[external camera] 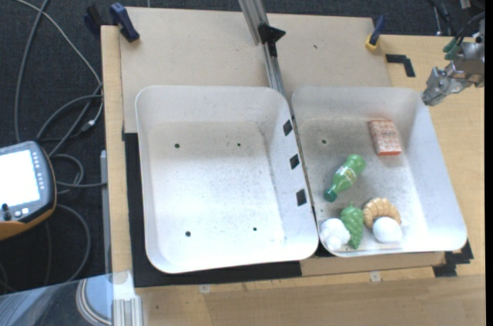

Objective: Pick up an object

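Nearest the camera, a white ball point(333, 233), a green toy point(353, 223), a white egg point(387, 230) and a tan ring-shaped piece point(377, 209) crowd the near rim of the right bin point(431, 147), down and well to the left of the tool point(436, 88). Closer to the tool, the green bottle point(344, 177) lies with its long axis slanting up toward it. Closest of all is the orange-brown block point(384, 137), down-left of the tool with open floor on every side, probably the easiest pick. The tool hovers over the bin's far right corner; whether it is parted or closed cannot be told. Well beyond, leftward, sits the left bin point(208, 178) on the bench point(192, 47).
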`<state>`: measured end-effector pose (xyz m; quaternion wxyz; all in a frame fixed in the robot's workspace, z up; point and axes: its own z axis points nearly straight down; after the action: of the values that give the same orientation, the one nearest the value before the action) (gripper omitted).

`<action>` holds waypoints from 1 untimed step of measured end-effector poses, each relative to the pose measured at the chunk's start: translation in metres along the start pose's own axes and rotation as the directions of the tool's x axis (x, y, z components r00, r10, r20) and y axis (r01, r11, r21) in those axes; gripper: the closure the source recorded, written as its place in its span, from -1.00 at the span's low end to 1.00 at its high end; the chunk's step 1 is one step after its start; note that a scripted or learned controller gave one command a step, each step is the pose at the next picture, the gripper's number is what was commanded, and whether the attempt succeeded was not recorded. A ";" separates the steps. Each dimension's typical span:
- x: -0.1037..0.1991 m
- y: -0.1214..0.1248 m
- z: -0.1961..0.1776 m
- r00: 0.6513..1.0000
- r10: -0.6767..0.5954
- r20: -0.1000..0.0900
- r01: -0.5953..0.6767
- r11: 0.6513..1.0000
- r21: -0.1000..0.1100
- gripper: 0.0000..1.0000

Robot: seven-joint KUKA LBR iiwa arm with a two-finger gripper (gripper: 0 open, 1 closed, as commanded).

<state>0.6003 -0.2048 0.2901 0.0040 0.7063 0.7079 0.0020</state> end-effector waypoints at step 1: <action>0.049 -0.019 0.010 1.000 -0.003 -0.006 0.003 1.000 0.012 1.00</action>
<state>0.5811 -0.1559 0.2793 -0.0022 0.7054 0.7088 -0.0001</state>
